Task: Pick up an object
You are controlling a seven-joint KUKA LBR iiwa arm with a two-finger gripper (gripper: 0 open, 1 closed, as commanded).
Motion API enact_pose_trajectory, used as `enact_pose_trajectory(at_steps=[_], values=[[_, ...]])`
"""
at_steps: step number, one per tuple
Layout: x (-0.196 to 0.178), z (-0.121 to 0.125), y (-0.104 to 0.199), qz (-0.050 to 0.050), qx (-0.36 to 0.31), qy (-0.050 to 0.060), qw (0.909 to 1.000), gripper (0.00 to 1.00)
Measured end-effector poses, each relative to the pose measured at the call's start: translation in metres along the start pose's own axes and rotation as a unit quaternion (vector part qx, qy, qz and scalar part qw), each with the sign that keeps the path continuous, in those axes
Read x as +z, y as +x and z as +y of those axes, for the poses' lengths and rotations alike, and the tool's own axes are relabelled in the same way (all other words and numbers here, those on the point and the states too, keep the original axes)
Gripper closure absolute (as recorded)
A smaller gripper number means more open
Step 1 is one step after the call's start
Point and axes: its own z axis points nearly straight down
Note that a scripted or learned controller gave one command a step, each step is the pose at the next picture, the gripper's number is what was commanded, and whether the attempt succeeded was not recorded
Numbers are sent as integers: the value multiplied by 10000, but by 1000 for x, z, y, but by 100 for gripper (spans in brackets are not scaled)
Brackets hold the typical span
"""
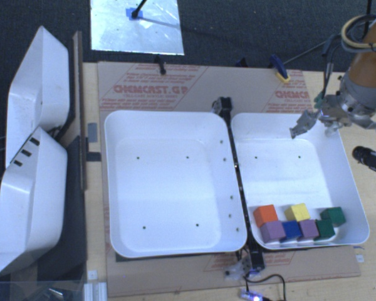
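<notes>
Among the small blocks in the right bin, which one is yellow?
The yellow block, in the back row between the orange block and a green block; no other is yellow.

- The scene is viewed by a single camera, fixed above the bench (94,168) and tilted down at a slant.
- The left bin (169,180) is taken as the landmark and is seen near the middle of the frame, with its whole rim visible.
- The right bin (301,168) is seen just beside it, also complete.
- Beyond the left bin's far rim, a strip of dark floor and a shiny sheet (136,17) are included, so the view is wide rather than close.
- The arm (363,80) is caught at the edge past the right bin, cropped by the frame.
- To the left bin's other side, two spare white tubs (31,168) are seen.
</notes>
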Motion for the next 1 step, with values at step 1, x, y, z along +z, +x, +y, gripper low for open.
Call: enact_pose_trajectory(at_steps=[1], values=[[9,-2,0,1,131,1,9999,0]])
